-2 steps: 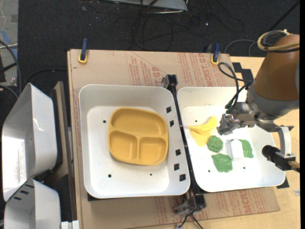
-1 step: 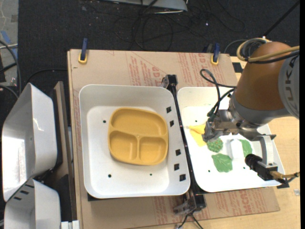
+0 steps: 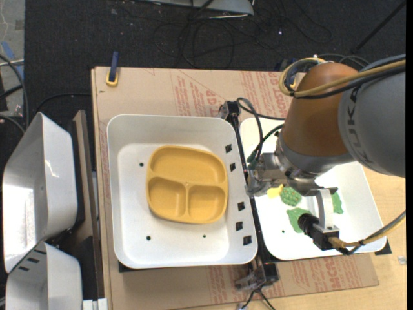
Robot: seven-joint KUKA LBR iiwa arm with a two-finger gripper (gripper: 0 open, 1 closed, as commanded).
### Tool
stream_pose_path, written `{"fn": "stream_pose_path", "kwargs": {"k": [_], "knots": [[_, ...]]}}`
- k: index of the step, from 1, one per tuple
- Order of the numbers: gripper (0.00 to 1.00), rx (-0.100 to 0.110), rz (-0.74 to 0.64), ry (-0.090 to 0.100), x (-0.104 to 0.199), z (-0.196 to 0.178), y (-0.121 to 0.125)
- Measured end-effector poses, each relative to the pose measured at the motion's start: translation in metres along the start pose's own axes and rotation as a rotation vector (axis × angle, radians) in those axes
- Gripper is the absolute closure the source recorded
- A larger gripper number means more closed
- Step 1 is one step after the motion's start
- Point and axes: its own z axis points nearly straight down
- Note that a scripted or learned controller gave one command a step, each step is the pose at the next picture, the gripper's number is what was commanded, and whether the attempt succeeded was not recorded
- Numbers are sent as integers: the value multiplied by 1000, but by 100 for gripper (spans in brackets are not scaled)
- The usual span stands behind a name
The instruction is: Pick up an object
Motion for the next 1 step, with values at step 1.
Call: {"fn": "stream_pose_path", "kwargs": {"k": [1], "knots": [[100, 0, 0, 0, 53, 10, -14]]}}
